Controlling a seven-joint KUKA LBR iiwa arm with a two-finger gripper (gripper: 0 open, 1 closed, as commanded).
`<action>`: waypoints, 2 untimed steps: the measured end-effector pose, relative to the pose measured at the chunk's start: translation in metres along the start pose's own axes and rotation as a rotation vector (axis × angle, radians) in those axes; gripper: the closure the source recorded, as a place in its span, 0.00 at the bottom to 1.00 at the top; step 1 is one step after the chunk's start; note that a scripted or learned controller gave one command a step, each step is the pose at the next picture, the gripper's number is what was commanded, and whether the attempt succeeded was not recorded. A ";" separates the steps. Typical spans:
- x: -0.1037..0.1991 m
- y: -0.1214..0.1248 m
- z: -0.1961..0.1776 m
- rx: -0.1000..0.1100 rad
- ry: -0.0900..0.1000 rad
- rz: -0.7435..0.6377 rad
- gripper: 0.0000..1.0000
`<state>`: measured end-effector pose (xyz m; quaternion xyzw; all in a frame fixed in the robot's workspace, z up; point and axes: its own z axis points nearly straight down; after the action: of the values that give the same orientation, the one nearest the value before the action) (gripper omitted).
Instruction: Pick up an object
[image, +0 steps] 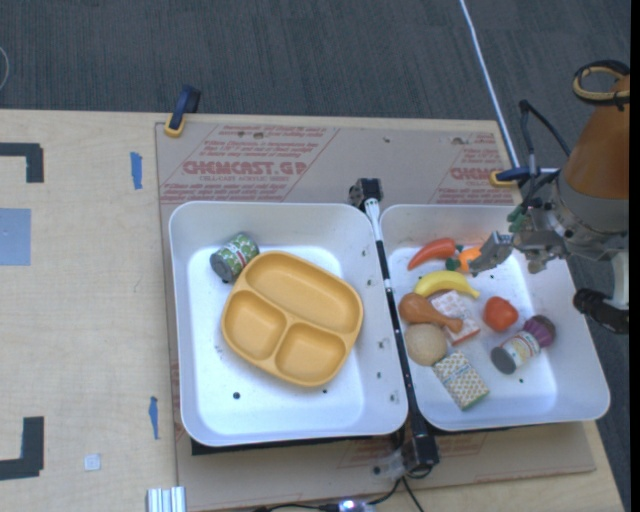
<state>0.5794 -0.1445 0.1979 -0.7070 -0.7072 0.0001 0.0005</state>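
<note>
A grey arm with an orange band reaches in from the right, its gripper (497, 250) poised over the far part of the right bin (580, 395); whether it is open or shut cannot be told from this angle, and nothing is seen in its grasp.

Just left of and below the gripper lie a red-orange chilli pepper (432, 251) and a yellow banana (446, 284), with a small orange piece (468, 257) between pepper and gripper. Nearer the viewer, a drumstick (428, 310) rests beside the banana, a red tomato (500, 314) sits to its right, and a pale round potato-like piece (425, 345) lies below the drumstick. A patterned carton (460, 380) lies at the near side of the bin; a small tin (516, 351) and a purple piece (540, 328) sit toward the right wall. The objects crowd together in the bin's middle, several touching.

In the left bin (200, 400), a yellow divided plate (292, 318) fills the centre, with a green-labelled can (234, 256) on its side touching the plate's far-left edge. A black bar (385, 290) runs between the bins. A blue-and-yellow clamp (182, 109) grips the board's far-left corner.
</note>
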 end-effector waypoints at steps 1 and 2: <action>0.007 0.015 0.111 -0.004 -0.001 -0.001 0.00; 0.006 0.016 0.101 -0.007 -0.002 0.000 1.00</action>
<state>0.5952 -0.1381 0.0973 -0.7072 -0.7071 -0.0014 -0.0027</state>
